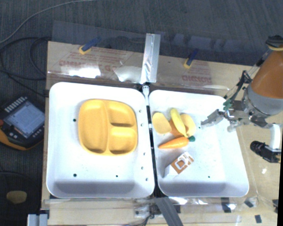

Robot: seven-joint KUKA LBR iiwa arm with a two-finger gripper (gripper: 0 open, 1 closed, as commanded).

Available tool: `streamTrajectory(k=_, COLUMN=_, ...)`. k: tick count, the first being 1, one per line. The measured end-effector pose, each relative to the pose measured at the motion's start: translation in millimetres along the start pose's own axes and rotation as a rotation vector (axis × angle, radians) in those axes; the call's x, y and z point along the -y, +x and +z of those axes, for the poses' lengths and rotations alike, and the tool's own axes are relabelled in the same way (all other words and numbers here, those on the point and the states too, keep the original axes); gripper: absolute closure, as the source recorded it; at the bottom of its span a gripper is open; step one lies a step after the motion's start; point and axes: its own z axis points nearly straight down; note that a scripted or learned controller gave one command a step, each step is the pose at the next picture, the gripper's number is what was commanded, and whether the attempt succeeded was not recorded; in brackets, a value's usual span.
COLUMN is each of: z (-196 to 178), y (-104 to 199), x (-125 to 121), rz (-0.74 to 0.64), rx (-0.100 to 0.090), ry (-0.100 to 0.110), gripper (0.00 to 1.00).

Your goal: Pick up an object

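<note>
We see our gripper (209,120) hanging with nothing held, fingers spread; the banana (178,122) and carrot (173,143) lie just beyond its tips.

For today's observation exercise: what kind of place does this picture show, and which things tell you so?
Probably a robotics lab test bench: a grey-and-orange robot arm, two white bins holding toy food such as a carrot, and a handheld controller with cables.

Desk (68,56): light wood, w/ clear plastic sheet (101,66) along far edge. Two white bins side by side on it: left bin (59,177), right bin (233,181), rims touching at centre.
</note>
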Motion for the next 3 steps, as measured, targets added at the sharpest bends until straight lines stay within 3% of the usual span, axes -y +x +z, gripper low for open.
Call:
streamTrajectory(k=1, z=-49, y=-31, x=46, rz=-0.037, rx=0.002, ry=-0.001, gripper=0.00)
streamTrajectory(k=2, z=33, y=6, x=-37, rz=0.012, rx=0.002, ry=0.001, gripper=0.00)
streamTrajectory(k=3, z=-2, y=-9, x=-16, rz=0.093, rx=0.001, ry=0.000, gripper=0.00)
